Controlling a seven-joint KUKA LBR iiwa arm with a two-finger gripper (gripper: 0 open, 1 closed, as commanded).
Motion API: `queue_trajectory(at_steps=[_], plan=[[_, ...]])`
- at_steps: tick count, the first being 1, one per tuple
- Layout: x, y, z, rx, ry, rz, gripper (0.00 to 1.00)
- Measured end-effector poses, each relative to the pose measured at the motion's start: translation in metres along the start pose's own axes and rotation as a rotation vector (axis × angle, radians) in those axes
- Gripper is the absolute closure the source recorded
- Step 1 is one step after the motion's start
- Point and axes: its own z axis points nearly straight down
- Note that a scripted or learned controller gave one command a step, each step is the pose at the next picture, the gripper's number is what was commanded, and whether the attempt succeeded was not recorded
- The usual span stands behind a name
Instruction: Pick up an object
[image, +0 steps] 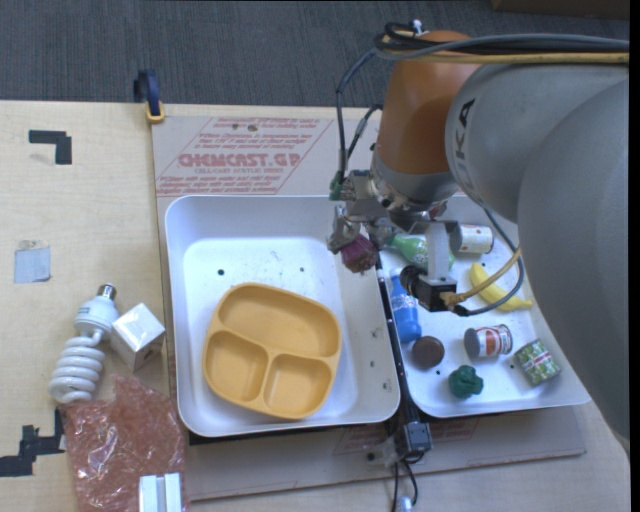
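Observation:
My gripper (356, 236) hangs below the orange wrist band, over the upper right rim of the left bin (190, 300). A small dark purple object (358, 254) sits between its fingers, lifted just above the divide between the two bins. The right bin (520, 398) holds a blue bottle (405, 312), a brown round piece (428, 351), a dark green lump (464, 381), a red-and-white can (488, 341), a green patterned pack (536, 362), a yellow banana (492, 287), a white cylinder (472, 239) and a light green item (410, 247). The arm hides the bin's far right part.
A yellow divided plate (271, 349) lies in the left bin. On the bench to the left are a spiral light bulb (80, 350), a white cube (138, 328) and a pink plastic bag (125, 440). Cables (345, 120) loop beside the wrist.

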Motion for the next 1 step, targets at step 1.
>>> queue_trajectory(at_steps=[1], plan=[[0.0224, -0.0304, -0.0018, 0.000, 0.000, 0.000, 1.00]])
